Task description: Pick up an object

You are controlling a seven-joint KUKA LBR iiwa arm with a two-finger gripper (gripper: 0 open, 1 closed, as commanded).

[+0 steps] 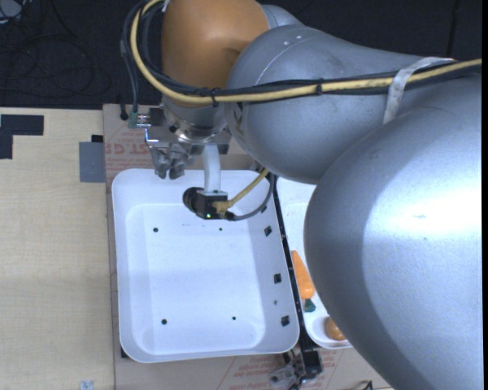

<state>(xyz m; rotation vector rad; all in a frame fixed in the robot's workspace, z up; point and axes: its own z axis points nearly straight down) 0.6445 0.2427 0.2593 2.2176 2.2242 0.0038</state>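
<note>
Gripper [170, 167] hangs over the far rim of the left bin [130, 283], finger state not discernible, nothing visibly held.

A pale beige wooden bench top [41, 258] fills the nine o'clock side, its surface flat and evenly lit. Toward ten o'clock, dark blue-black stepped patches [12, 132] and a small grey rectangular patch [90, 161] lie on it. Across twelve o'clock runs a black backdrop [57, 47], with thin tangled cables [16, 2] near eleven o'clock. A brown cardboard sheet with red print [252, 372] shows at six o'clock.
</note>
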